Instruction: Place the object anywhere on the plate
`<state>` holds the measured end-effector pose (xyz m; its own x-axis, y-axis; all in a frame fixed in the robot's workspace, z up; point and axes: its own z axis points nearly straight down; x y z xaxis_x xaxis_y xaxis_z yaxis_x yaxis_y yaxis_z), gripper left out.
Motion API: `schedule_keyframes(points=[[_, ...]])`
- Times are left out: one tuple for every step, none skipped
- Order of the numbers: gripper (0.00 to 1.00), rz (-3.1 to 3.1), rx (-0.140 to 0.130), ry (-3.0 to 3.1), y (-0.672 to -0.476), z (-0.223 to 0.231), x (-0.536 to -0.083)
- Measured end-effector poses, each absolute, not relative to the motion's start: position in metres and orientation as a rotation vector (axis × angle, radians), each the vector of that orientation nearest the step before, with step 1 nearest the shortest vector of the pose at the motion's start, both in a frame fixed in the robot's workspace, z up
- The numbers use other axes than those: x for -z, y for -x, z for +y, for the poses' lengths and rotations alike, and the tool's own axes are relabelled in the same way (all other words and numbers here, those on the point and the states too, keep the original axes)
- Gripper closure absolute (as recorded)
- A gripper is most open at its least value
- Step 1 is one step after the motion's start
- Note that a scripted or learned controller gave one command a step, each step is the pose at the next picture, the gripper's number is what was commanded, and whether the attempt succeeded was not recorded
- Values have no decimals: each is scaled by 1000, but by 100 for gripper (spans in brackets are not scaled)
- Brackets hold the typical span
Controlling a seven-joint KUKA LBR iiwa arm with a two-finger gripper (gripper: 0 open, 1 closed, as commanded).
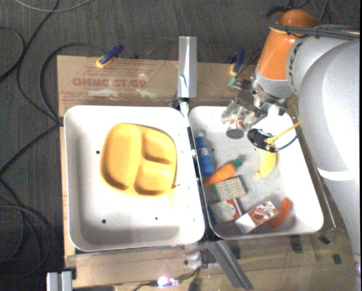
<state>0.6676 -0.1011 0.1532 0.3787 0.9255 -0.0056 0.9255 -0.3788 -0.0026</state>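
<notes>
End effector (240, 117) over right bin (308, 190) — grip state unclear, yellow plate (139, 159) in left bin (83, 180)

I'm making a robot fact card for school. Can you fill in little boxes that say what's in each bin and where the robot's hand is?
left bin: holds a yellow plate with three sections
right bin: holds the toys
toys: carrot, banana, blue bottle, red sausage, some small food boxes
gripper: over the far end of the right bin
on the plate: no toy yet
arm: grey with an orange band, coming from the right
</notes>
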Motion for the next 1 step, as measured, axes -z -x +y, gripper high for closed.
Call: schedule_keyframes(points=[[100,1779,7,-2591,-638,-22,-183]])
